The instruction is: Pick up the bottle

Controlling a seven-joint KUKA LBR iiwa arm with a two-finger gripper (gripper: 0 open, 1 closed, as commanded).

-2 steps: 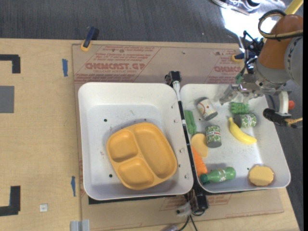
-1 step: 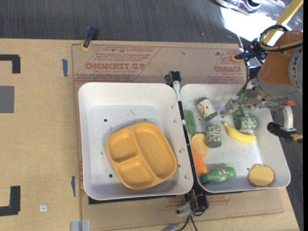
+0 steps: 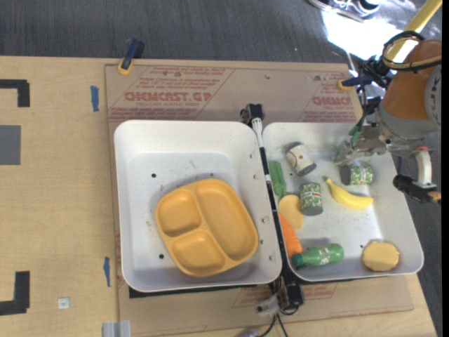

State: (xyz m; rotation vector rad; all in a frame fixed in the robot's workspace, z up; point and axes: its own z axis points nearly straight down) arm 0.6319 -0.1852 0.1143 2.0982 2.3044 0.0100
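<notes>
Currently your hand (image 3: 361, 148), grip state unclear, hovers beside a can (image 3: 360, 173), well apart from the green bottle (image 3: 319, 255); descending risks grabbing that can.

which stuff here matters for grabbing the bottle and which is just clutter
For the job:
green bottle, lying on its side near the front of the right bin
claw, over that bin's far side

Just lying about:
banana
carrot
two cans
yellow divided tray, in the left bin

Yellow tray (image 3: 205, 225), banana (image 3: 349, 196), carrot (image 3: 290, 236)
</notes>
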